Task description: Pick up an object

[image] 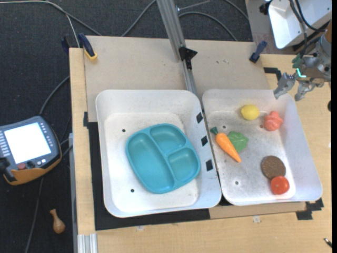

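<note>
The right bin (295, 136) holds a yellow lemon (250, 112), a pink piece (273, 121), an orange carrot (228, 146) lying against a green leafy piece (238, 139), a brown round patty (273, 166) and a red tomato (280, 185). My gripper (293, 88) hangs above the bin's far right corner, up and to the right of the pink piece. Its two fingers stand apart, open, with nothing between them.
The left bin (110, 194) carries a teal divided plate (162, 157). A metal post (171, 20) rises at a slant behind the bins. Blue clamps (87, 46) grip the bench's far corners. A tablet-like pendant (26, 149) lies left of the bench.
</note>
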`<state>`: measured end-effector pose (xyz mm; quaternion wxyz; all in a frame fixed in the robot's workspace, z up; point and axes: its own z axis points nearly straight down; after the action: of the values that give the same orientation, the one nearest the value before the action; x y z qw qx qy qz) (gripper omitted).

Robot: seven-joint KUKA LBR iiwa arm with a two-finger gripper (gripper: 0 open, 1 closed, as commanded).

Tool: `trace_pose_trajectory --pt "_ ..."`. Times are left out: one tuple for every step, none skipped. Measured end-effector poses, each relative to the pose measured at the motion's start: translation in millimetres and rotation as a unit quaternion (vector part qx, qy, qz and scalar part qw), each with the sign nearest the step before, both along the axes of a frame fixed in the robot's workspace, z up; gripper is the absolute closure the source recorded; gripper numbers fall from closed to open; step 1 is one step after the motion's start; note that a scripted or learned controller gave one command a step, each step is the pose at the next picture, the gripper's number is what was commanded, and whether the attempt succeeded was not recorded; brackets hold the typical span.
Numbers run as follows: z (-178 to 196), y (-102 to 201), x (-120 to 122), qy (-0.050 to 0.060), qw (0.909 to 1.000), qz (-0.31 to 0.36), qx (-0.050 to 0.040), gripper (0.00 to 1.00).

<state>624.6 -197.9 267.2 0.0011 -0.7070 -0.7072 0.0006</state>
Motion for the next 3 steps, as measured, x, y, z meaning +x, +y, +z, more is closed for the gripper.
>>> trace_pose_trajectory --pt "1.2 0.0 0.5 -0.001 1.0 0.0 -0.0003 0.0" --pt "-40.7 1.7 1.1 0.001 1.0 0.0 0.0003 0.0" --pt "-84.7 0.8 -5.1 0.001 1.0 0.0 0.0003 0.0"
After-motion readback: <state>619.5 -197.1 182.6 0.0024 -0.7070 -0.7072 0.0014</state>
